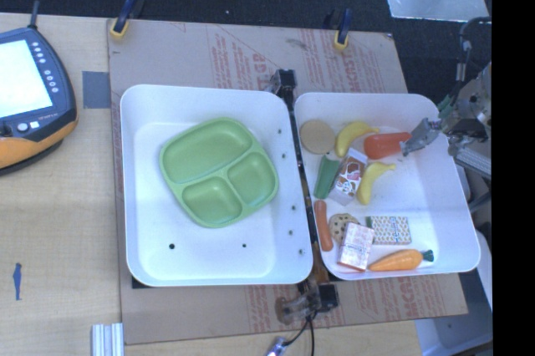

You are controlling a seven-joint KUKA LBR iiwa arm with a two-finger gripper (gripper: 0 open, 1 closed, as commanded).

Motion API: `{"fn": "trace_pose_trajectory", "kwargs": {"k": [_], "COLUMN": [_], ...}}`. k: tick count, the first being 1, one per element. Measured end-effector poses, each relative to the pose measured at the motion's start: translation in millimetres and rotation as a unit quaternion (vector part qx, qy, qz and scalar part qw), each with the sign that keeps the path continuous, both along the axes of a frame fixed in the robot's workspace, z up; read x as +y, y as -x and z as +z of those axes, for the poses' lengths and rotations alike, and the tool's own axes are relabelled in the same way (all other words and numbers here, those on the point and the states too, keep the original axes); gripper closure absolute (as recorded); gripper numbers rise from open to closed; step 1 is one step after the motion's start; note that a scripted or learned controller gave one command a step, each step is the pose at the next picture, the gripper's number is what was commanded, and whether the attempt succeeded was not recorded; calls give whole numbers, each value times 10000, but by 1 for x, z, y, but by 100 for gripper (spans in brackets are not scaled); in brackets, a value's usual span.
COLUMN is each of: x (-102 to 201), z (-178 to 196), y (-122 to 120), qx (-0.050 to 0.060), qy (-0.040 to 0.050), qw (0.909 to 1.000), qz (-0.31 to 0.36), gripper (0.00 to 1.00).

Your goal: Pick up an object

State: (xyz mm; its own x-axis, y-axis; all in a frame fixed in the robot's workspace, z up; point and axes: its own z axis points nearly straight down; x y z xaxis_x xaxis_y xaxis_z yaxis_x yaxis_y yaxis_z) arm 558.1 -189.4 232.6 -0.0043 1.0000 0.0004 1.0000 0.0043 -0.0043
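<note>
The right bin [443, 204] holds several toy foods: a tan round cookie [316, 136], two bananas [354, 134] [373, 180], a red-orange piece [386, 144], a green piece [326, 176], a small white carton [351, 176], an orange sausage [321, 225], a chip cookie [339, 223], a red-and-white packet [357, 246], a speckled box [389, 229] and a carrot [399, 261]. My gripper [435, 137] hangs over that bin's upper right part. Its tip is just to the right of the red-orange piece. I see nothing held in it.
The left bin [146, 254] carries a green divided plate [219, 171]. A teach pendant [29, 95] lies on the bench at far left. Two clamps [124, 18] [341, 28] pin the cardboard sheet at the back.
</note>
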Motion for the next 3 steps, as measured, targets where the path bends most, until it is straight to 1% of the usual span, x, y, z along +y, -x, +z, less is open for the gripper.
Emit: {"fn": "trace_pose_trajectory", "kwargs": {"k": [1, 2, 3], "x": [-1, 53, 74], "z": [-141, -140, -145], "y": [-29, -55, -88], "qx": [14, -20, 211], "qy": [2, 44, 11], "qw": [10000, 10000, 9998], "qz": [16, -4, -70], "gripper": [0, 0, 0]}}
